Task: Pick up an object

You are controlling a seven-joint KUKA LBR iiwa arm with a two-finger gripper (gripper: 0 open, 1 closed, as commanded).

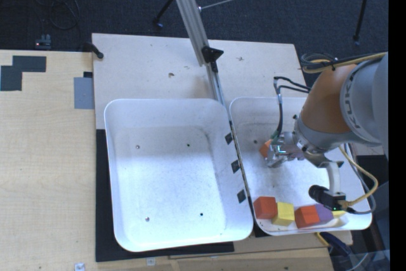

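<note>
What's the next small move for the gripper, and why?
Probably a short, careful lift to test the grasp. The gripper is low in the right bin, right against a small orange block. I can't tell whether the block is actually held. The other blocks lie at the bin's near edge.

Arm: thick rounded grey casing at the right; broad orange band wrapped above the wrist; thin black cables run along its left side; a yellowish cable loops below; gripper is small, metallic grey, with a green light; black fitting nearer, also lit green.
</note>
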